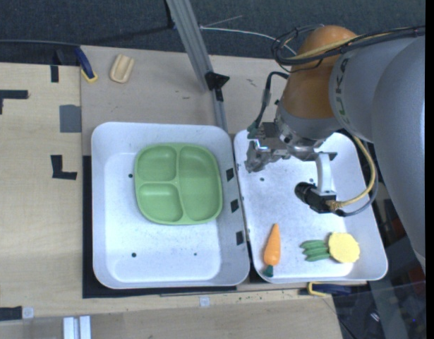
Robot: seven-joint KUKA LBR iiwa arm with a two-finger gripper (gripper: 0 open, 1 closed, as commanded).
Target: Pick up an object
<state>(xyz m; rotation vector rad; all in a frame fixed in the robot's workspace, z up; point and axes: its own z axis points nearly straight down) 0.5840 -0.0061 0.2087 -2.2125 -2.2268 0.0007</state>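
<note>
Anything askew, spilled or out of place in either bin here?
Nothing stands out. The green divided plate lies flat in the left white bin; the orange toy carrot and yellow-and-green toy corn rest inside the right white bin.

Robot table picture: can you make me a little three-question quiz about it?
1. True or false: the green plate lies in the left bin.
2. Which toy lies nearest the carrot? A) green peas B) tan block C) green plate
3. Fill in: the yellow toy sits in the ____ bin.

Key: 1 true. 2 A. 3 right. The pincer hangs over the right bin's upper left part, away from all three toys.
</note>
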